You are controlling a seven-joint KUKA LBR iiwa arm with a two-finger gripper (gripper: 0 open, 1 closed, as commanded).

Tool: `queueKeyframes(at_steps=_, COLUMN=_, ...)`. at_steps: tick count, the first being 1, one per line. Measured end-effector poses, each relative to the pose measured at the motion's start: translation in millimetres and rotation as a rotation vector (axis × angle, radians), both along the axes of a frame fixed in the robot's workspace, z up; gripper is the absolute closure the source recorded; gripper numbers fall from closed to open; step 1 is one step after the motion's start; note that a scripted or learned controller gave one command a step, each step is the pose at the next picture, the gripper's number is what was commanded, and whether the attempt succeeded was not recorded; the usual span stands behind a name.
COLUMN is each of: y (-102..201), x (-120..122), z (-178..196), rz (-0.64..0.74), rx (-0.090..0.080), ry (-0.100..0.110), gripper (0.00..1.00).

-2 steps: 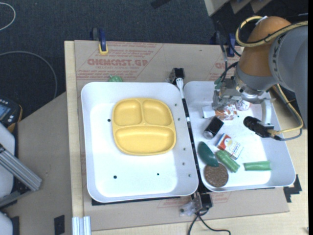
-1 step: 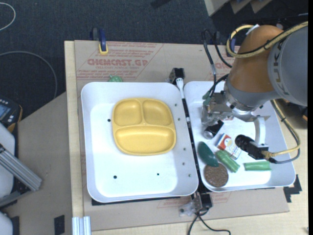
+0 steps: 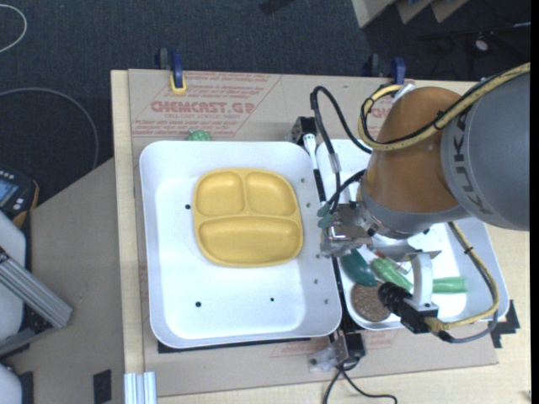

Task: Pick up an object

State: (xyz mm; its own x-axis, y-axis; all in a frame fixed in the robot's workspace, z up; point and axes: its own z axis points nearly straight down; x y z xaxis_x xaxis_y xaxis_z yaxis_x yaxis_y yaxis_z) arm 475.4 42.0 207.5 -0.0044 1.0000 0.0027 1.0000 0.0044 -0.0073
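My gripper point(image 3: 386, 266) is down in the right bin point(image 3: 487, 251), under the grey arm with its orange band point(image 3: 413, 154). Right around it lie a dark teal object point(image 3: 354, 266) and a light green object point(image 3: 392, 273); both touch or pass under the gripper's body. A brown speckled round object point(image 3: 365, 301) sits at the bin's front left corner, just below the gripper. A green elongated piece point(image 3: 450, 284) lies to the gripper's right. The arm hides most of this bin.
The left bin point(image 3: 168, 251) holds a yellow divided plate point(image 3: 248, 215) in its upper middle. Black cables point(image 3: 324, 154) run along the wall between the two bins. A small green item point(image 3: 199, 135) lies on the cardboard behind the left bin.
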Motion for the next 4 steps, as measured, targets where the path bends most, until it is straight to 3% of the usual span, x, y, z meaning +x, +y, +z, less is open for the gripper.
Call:
queueKeyframes(at_steps=2, y=108.5, x=4.5, z=157.9, rz=0.002, rx=0.001, ry=-0.017, gripper=1.0)
queueKeyframes(at_steps=4, y=106.5, x=4.4, z=173.1, rz=0.0, rx=-0.003, ry=-0.01, gripper=1.0)
